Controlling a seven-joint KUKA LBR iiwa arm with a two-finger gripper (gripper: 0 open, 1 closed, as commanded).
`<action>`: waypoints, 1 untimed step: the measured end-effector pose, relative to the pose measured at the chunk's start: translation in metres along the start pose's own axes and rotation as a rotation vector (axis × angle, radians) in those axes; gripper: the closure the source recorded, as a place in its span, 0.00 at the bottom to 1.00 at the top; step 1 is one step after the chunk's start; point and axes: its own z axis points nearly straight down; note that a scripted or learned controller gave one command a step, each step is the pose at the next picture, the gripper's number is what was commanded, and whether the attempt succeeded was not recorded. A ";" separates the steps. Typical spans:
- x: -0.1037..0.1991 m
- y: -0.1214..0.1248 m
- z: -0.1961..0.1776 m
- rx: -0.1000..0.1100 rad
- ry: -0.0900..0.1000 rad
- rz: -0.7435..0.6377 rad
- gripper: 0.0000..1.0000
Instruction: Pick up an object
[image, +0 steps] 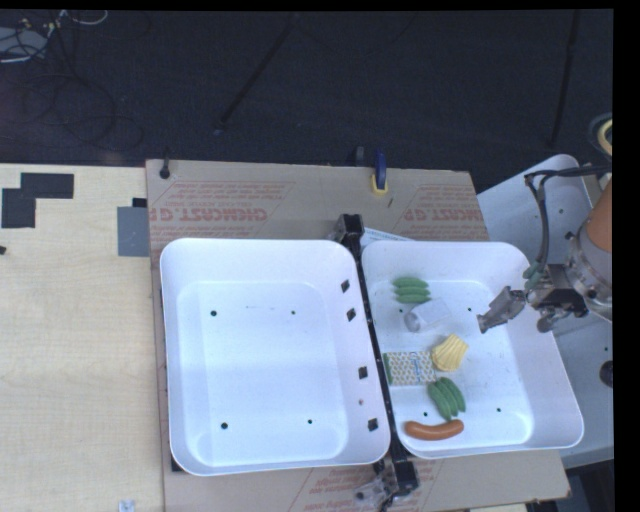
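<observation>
Over the right bin, my claw hangs with fingers spread, holding nothing, beside yellow corn, green pods and a sausage.

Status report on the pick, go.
Gripper over right bin, nothing between fingers. Yellow corn nearest, lying untouched. Green items, hot dog alongside; path unobstructed.

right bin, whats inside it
The right bin holds two green pieces, a yellow corn-like piece, a patterned packet, an orange sausage and a small clear item. Nothing looks covered.
</observation>
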 end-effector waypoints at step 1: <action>-0.001 0.000 -0.009 0.002 0.001 -0.001 1.00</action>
